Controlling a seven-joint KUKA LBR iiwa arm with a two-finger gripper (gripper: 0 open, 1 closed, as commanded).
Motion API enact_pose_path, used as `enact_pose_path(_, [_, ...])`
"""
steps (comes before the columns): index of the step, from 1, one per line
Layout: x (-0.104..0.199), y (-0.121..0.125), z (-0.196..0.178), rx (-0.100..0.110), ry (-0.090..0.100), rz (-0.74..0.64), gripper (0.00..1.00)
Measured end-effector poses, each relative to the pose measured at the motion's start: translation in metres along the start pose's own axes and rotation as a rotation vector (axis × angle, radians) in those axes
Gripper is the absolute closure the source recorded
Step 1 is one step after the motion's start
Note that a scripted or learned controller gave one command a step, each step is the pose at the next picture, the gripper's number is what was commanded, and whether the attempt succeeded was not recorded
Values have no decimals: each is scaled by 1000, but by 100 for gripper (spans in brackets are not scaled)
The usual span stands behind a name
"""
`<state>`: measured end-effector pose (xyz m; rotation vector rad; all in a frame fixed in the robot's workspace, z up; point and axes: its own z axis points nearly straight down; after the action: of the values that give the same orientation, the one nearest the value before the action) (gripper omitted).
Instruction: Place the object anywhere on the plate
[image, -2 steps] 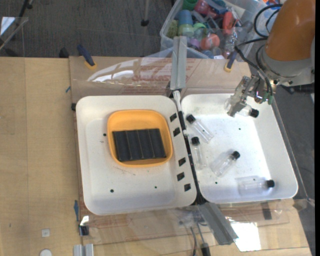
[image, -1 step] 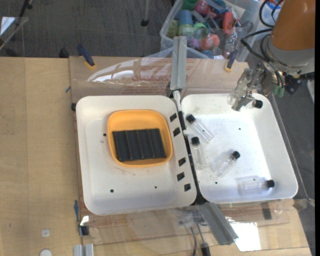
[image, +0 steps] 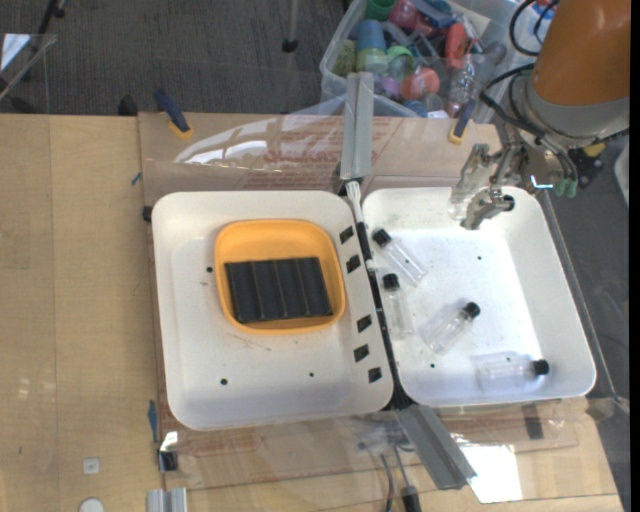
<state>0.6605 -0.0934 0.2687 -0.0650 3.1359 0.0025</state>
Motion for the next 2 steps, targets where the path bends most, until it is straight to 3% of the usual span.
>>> enact_pose_path(2, [-7,-20,-2,1,-5,-425,100])
